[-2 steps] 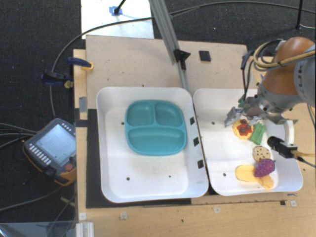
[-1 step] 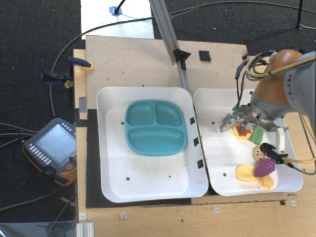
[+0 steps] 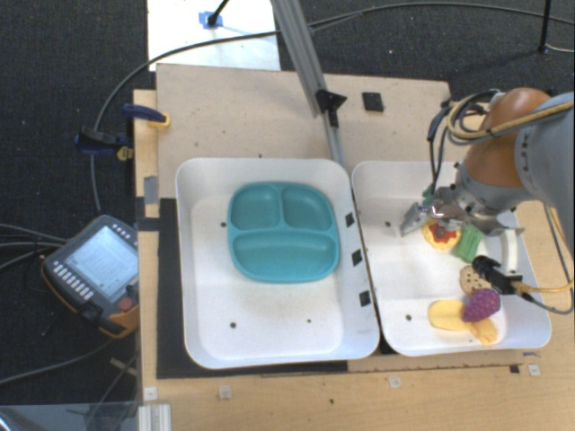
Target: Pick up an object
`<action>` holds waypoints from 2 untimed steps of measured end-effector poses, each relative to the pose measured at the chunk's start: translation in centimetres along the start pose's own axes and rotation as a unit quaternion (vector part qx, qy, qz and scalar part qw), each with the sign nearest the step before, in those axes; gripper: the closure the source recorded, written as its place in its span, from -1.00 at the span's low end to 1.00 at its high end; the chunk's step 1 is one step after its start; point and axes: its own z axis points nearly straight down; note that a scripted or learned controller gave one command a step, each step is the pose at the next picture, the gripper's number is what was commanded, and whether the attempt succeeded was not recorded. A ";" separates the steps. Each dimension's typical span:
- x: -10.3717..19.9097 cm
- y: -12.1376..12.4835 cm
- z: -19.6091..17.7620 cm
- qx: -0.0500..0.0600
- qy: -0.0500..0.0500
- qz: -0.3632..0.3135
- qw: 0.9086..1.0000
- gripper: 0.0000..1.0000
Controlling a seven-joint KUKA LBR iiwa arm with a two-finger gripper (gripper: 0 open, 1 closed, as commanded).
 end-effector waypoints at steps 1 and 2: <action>-0.3 0.4 -1.4 -0.009 -0.004 0.001 1.000 1.00; -0.8 0.4 -7.8 0.006 0.002 0.000 1.000 1.00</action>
